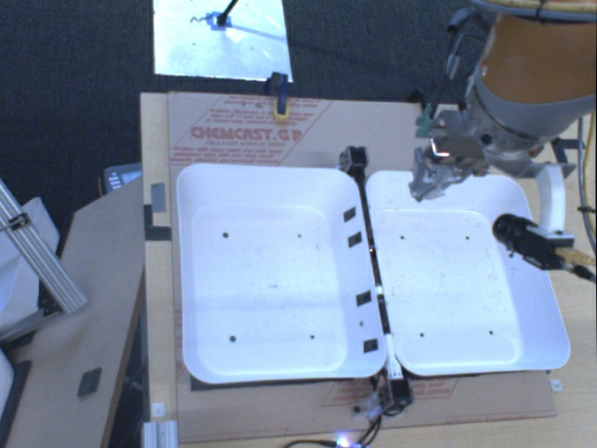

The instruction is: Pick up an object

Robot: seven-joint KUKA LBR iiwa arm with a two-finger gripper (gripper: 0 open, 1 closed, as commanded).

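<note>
Object grab may fail: gripper hangs over right bin's far rim, open or closed I can't tell, and descending here could clip it.

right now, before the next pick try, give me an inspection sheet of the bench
surface: cardboard under two white bins side by side, left bin and right bin
job's things: nothing seen
clutter: black clips along the seam between the bins; blue and yellow clamp at the cardboard's far edge
grippers: gripper over the right bin's far left corner, nothing seen in it
cables: grey cables looping beside the arm; thin wires at the near end of the seam
surroundings: shiny plate on dark floor; metal rail at left
</note>
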